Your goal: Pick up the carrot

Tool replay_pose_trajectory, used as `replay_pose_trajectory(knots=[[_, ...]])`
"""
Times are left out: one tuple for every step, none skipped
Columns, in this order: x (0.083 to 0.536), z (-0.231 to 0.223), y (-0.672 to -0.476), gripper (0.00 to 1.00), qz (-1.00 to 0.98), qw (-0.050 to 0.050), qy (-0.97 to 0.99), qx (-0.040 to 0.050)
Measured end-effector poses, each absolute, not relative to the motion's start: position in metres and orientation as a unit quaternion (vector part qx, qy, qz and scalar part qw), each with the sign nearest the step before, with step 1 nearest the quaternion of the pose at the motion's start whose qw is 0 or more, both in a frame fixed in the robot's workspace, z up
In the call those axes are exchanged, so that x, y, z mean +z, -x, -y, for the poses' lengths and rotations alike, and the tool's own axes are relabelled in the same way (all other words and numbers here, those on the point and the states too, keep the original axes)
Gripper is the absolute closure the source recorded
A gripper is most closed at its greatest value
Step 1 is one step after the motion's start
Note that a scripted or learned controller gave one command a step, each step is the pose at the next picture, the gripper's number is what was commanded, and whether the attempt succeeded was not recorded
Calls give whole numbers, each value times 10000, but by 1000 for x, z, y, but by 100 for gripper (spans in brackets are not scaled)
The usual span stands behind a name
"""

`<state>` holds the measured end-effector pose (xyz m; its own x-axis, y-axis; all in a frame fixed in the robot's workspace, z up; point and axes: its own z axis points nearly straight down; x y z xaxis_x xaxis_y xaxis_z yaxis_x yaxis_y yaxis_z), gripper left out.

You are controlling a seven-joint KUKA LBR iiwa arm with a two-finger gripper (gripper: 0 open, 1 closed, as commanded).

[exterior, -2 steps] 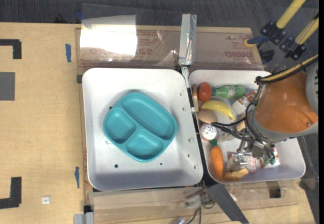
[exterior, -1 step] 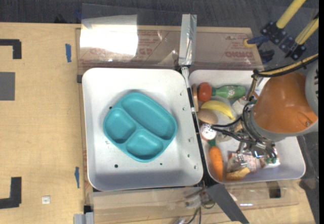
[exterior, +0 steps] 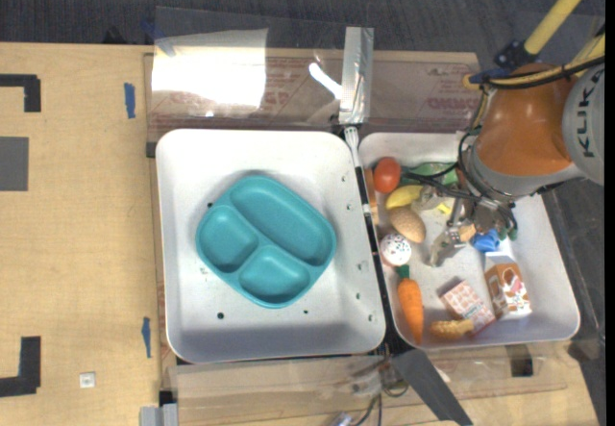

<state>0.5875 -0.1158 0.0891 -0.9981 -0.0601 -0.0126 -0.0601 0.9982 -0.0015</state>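
Gripper (exterior: 452,243), jaw state unclear, hovers mid-right above the bin; the carrot (exterior: 410,307) below-left awaits a descent.

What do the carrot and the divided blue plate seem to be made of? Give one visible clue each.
Carrot: probably moulded plastic, a toy; even orange, smooth, slightly shiny skin.
Plate: likely hard plastic, matte to satin; one uniform teal colour with softly rounded compartment walls.

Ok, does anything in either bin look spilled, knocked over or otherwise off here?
Nothing looks spilled or damaged. The teal divided plate sits askew in the left bin. In the right bin, the carrot lies near the front wall among loosely piled toy foods, apart from the gripper.
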Motion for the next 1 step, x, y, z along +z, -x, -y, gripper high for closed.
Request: replay_pose_trajectory(knots=[[89, 100, -561, 0, -9745, 22, -2242, 7]])
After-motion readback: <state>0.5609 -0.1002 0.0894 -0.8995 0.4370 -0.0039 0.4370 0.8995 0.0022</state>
